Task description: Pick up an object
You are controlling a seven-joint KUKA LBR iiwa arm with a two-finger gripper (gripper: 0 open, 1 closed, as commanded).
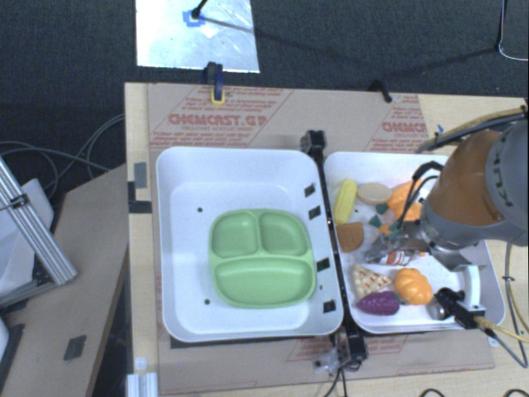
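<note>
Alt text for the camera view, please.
The arm's gripper is down among toy foods in the right bin: corn, an orange fruit, a purple piece. The left bin holds a green divided plate.

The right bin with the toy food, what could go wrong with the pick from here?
The hand sits low in the right bin among tightly packed toy food. It may nudge the brown piece or the pizza slice rather than grip one. The corn and the purple piece lie close by, so a grasp could catch two things or slip.
</note>
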